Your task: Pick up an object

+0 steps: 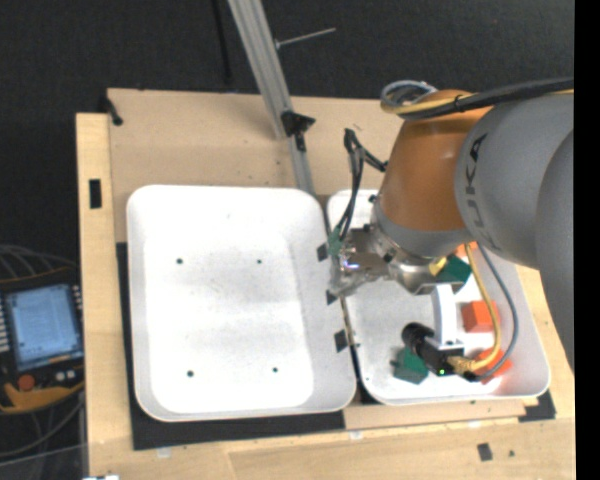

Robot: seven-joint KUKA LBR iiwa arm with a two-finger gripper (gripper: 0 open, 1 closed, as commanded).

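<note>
Nearest of all, a dark green piece lies in the right-hand bin, on the camera's side of my claw. A little farther back an orange block sits in the same bin, off to the side my arm comes from. Whether my claw is open or closed I cannot tell. It hangs over the edge where this bin meets the other white bin, and both rest on the bench.
</note>
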